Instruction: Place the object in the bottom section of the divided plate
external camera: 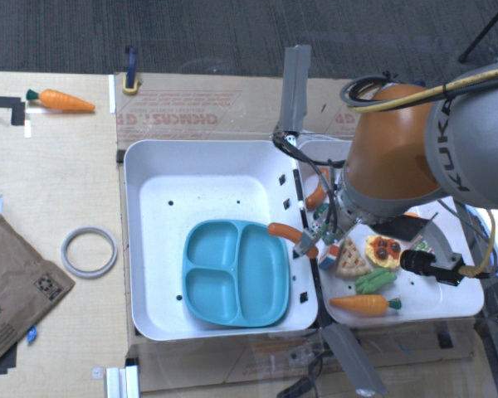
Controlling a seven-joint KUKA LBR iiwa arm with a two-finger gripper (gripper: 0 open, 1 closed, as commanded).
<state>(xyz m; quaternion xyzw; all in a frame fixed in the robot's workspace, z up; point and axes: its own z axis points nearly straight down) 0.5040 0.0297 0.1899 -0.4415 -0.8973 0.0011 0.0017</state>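
Observation:
A blue divided plate (236, 272) lies in the left white bin (149, 222), with one long section on its right and two smaller ones on its left. My gripper (310, 242) hangs over the wall between the two bins, just past the plate's upper right rim. An orange-red toy sausage (285, 231) sticks out leftward from between the fingers, its free end above the plate's edge. The gripper is shut on it. The arm's orange band and wrist hide much of the right bin.
The right bin (456, 305) holds a pizza slice (351, 259), a round tart (383, 251), a green piece (375, 282) and a carrot (361, 303). On the bench at left lie another carrot (62, 100), a tape ring (89, 250) and a cardboard box (12, 297).

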